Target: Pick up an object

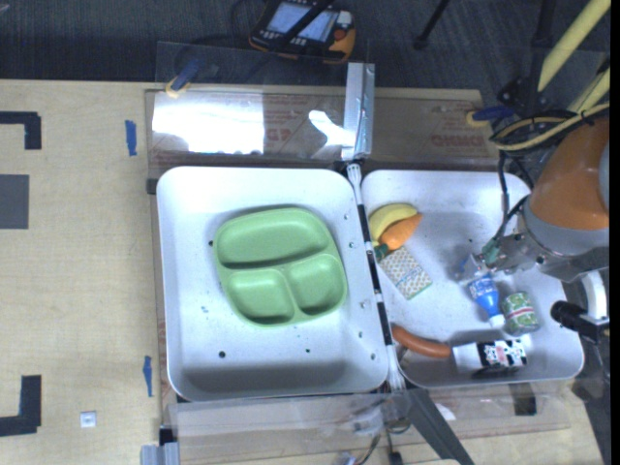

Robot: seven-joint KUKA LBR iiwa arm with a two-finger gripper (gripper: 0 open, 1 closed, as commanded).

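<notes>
In the camera view, we saw two white bins touching along a shared middle edge on the wooden tabletop. The left bin carried a green divided plate set near its centre, with bare white floor all around it, widest along the near side. The right bin was more crowded. A banana and an orange piece lay touching at its far-left corner, with a patterned packet just near of them. An orange sausage-shaped item and a black-and-white bottle lay along the near wall. A blue-capped bottle and a green-labelled can lay side by side toward the right. The open floor lay in the far middle of that bin and between the packet and the blue-capped bottle.

The arm reached in over the right rim, and its gripper hung just far of the blue-capped bottle, close to it or touching its top. We could not tell whether the gripper was released or clenched, and nothing showed clearly held in it.
</notes>
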